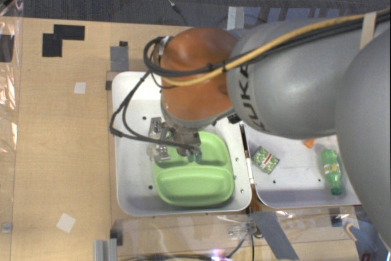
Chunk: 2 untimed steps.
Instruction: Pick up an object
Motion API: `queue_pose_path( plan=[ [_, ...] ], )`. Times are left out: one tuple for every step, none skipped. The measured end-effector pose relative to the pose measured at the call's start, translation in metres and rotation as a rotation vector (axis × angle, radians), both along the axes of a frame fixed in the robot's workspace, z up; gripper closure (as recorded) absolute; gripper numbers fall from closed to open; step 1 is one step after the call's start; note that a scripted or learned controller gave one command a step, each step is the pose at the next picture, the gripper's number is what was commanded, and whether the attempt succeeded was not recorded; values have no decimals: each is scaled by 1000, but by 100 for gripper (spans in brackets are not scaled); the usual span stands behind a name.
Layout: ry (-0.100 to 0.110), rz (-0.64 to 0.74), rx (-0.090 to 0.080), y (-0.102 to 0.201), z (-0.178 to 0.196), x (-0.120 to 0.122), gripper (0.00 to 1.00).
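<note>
My hand is down in the left bin, just above the far edge of the light green container that lies across the near half of that bin. The metal parts of the hand overlap the container's upper rim, but my own orange wrist band and grey forearm hang over them, so I cannot tell whether the hand is wide, narrow or closed on anything; nothing is plainly visible between its tips. The container looks like a shallow rounded plastic box or lid, lying flat, with its right side close to the bin's right wall. Black cables loop from my wrist down over the bin's left half.

In the right bin, a small green and white packet lies near the left wall, tilted. A green plastic bottle lies on its side further right, its cap end pointing toward the near edge. A small orange piece peeks out from under my forearm just beside the bottle's far end. Both bins sit side by side on the wooden bench, which carries black tape marks near its far left corner.
</note>
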State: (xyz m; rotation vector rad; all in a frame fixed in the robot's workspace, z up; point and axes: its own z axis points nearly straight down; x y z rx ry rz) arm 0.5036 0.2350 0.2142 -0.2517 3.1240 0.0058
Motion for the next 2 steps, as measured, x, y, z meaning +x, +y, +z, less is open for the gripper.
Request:
queue_pose_path(
  plan=[
    [0,148,-2,1,1,-6,100],
    [1,-41,0,0,-7,-6,100]
  ],
)
